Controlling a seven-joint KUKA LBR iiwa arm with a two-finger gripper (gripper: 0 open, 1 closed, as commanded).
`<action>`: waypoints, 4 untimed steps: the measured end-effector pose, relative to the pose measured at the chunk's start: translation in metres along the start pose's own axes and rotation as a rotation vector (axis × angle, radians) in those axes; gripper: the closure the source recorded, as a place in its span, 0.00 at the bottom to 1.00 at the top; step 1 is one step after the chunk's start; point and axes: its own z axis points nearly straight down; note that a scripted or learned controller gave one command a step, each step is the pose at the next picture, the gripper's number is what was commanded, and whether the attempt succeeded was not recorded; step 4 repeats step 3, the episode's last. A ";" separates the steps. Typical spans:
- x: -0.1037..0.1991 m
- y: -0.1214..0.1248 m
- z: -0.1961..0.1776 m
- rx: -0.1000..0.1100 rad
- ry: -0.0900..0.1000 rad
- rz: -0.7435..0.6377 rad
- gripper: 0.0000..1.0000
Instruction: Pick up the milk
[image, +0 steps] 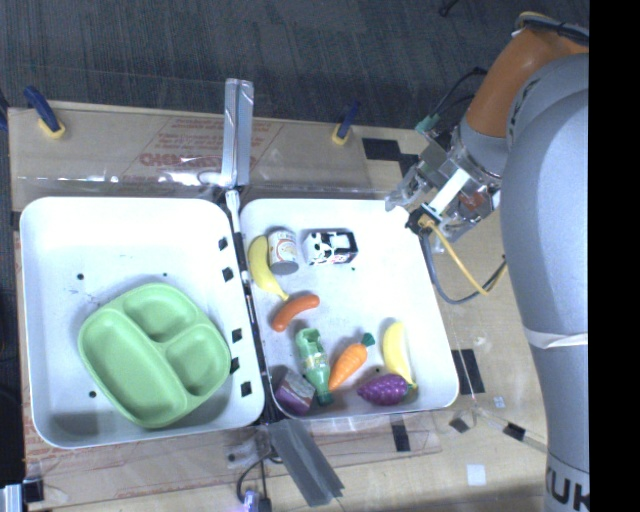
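The milk (330, 247) is a small white carton with black cow patches, lying on its side near the back of the right bin (405, 275). A small can (283, 249) lies just left of it. My gripper (418, 203) hangs over the right bin's back right corner, right of the milk and apart from it. Nothing shows between its fingers.
The right bin also holds two bananas (262, 266) (397, 351), a sausage (294, 309), a green bottle (313, 362), a carrot (348, 364), purple grapes (384, 389) and a purple item (293, 394). A green divided plate (155, 352) lies in the left bin (60, 235).
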 end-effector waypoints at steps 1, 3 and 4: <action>0.038 -0.052 0.129 -0.007 0.007 -0.043 0.00; 0.002 0.004 0.069 -0.001 0.000 0.012 0.00; 0.002 0.004 0.069 -0.001 0.000 0.012 0.00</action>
